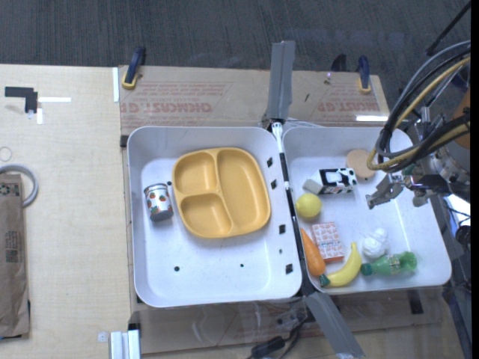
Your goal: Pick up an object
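A: Yellow is what you meet first, nearest you: a banana (pixel 344 270) at the front of the right bin (pixel 423 234), with a carrot (pixel 313 251) just to its left and a green bottle (pixel 389 263) to its right.

B: And behind those?

A: You see a small pink box (pixel 327 238), a white crumpled thing (pixel 374 241), then a lemon (pixel 307 206) and a black-and-white carton (pixel 337 180). Farthest back lies a tan disc (pixel 361 163).

B: Where are the jaws?

A: You find the gripper (pixel 378 194) over the right bin, right of the carton, apart from every object. Its jaws look parted with nothing between them.

B: The left bin (pixel 150 275)?

A: You see a yellow divided plate (pixel 221 191) and a small can (pixel 158 202) beside it.
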`<state>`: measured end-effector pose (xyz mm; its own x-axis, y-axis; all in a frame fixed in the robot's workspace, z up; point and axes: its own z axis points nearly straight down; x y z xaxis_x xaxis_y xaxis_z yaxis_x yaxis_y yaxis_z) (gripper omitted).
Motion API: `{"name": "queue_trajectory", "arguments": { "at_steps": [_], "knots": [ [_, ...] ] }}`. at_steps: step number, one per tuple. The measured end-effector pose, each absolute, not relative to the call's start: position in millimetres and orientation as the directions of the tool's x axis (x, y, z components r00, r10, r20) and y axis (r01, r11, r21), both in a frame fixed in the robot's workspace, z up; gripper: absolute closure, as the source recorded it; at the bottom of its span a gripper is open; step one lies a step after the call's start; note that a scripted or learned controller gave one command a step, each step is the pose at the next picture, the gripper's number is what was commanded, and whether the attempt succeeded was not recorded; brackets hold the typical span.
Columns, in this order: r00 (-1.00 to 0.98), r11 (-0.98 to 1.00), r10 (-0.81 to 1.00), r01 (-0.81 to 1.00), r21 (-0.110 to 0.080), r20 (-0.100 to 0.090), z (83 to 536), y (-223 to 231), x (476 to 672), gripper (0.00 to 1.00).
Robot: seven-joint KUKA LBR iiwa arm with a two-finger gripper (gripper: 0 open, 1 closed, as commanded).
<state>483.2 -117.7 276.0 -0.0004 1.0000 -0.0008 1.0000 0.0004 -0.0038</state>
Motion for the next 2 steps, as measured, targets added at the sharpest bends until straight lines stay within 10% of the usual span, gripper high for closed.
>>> {"name": "queue_trajectory", "arguments": {
  "at_steps": [1,2],
  "knots": [
    [0.134,-0.134,0.991,0.991,-0.003,-0.001,158.4,-120.9,522.2,0.00],
    [0.043,-0.043,0.999,0.999,0.005,0.000,94.6,-96.1,478.8,0.00]
  ]
}}
